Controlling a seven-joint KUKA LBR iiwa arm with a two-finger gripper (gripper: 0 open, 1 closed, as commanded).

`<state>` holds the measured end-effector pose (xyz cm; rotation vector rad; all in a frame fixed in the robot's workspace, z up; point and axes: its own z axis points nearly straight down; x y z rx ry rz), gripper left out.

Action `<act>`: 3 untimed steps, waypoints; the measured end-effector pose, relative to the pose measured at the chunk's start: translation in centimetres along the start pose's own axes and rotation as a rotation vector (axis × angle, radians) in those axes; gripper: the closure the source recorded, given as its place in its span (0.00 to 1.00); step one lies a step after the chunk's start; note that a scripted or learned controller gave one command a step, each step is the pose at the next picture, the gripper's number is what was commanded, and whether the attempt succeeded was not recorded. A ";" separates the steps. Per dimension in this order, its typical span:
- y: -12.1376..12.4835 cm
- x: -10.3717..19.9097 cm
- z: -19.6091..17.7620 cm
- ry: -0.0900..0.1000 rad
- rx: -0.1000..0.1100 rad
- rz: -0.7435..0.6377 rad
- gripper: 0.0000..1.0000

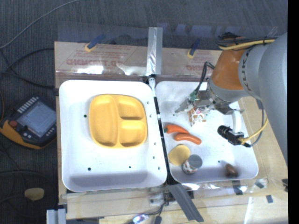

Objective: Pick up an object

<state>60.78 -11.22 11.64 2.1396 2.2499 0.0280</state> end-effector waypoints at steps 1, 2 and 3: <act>0.3 -0.1 -1.3 -0.001 -0.007 0.001 1.00; 0.8 0.3 0.2 0.008 -0.014 0.554 1.00; 1.6 1.0 0.2 0.003 -0.012 0.940 1.00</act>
